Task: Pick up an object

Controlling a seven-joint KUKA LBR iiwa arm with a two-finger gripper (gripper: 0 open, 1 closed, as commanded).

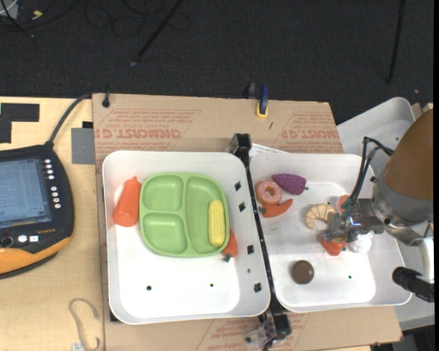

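two white bins side by side on cardboard. left bin (pixel 132 284): green tray (pixel 177 212) with three compartments, corn (pixel 216 221) lying in the long right compartment; orange bottle (pixel 127 200) just beside the tray's left edge; a small orange piece (pixel 230 246) against the tray's lower right corner.

right bin (pixel 351 291): pink donut (pixel 268 191) near the upper left, purple eggplant (pixel 289 183) just to its right, an orange-red wedge (pixel 277 208) touching the donut's lower edge. tan croissant (pixel 320 214) near the middle. brown ball (pixel 302 271) lower down, well apart from the rest. red-orange piece (pixel 333 246) right under the gripper.

arm (pixel 413 174) reaching in from the right, gripper (pixel 340 229) low in the right bin, just right of the croissant and over the red-orange piece. fingers too dark and cluttered to read: cannot tell whether spread or closed, nor whether anything sits between them.

tablet (pixel 18 203) with orange casing off to the left on the bench.
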